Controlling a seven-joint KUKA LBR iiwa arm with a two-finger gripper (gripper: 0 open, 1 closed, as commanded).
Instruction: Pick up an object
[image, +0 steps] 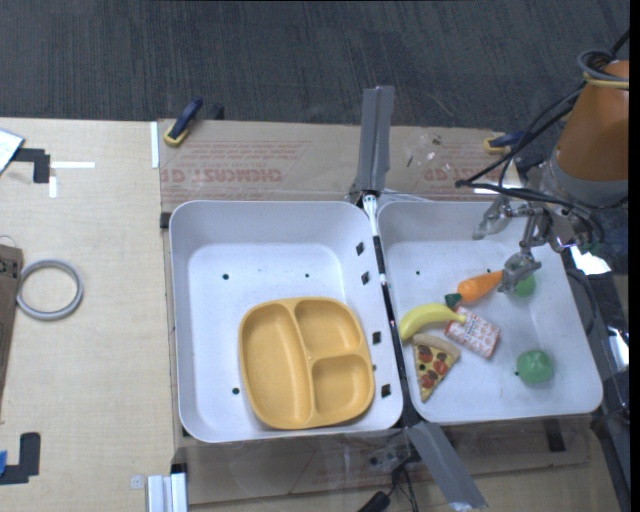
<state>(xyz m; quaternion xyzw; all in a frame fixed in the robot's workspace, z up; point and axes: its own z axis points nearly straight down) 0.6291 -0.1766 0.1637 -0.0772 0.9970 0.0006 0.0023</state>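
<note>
The right bin (560, 400) holds an orange toy carrot (478, 287) with a green top, a yellow banana (428, 318), a pizza slice (433, 362), a red and white packet (475, 335) and a green ball (535, 366). My gripper (520, 262) hangs over the bin's far right part, just above the carrot's green end. I see nothing held in it. The grey arm with its orange band (600, 120) comes in from the upper right.
A yellow divided plate (305, 360) lies in the left bin (200, 260). A grey tape roll (45, 288) rests on the bench at the far left. A blue clamp (183, 120) sits behind the bins on cardboard. Cables run near the arm.
</note>
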